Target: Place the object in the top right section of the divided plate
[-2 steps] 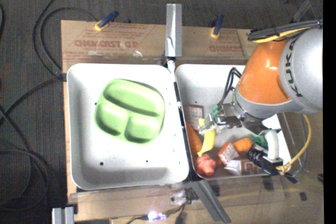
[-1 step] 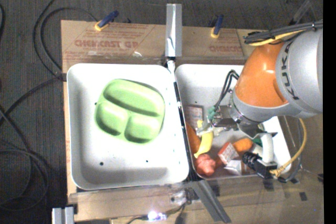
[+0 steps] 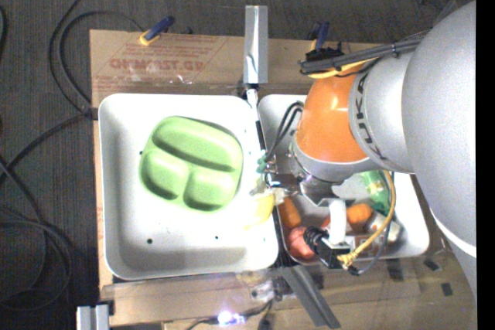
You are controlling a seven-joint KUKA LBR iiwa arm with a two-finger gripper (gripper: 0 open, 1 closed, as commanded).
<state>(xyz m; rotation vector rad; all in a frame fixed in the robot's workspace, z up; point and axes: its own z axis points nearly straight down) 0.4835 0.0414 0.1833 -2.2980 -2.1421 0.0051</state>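
Note:
A green divided plate point(image 3: 192, 163) lies in the left white bin point(image 3: 124, 243), with one long section along its top and two smaller ones below. My gripper point(image 3: 267, 180) hangs over the wall between the two bins, just right of the plate and under the orange wrist band point(image 3: 332, 127). A pale yellow object point(image 3: 261, 209) sits right below the gripper at the left bin's right edge. Whether the gripper holds it is hidden by the wrist.
The right bin point(image 3: 414, 239) holds several small items: an orange piece point(image 3: 288, 211), a red one point(image 3: 298, 240), another orange one point(image 3: 358, 214) and something green point(image 3: 376, 186). The grey arm covers most of that bin. A metal post point(image 3: 255, 42) stands behind the bins.

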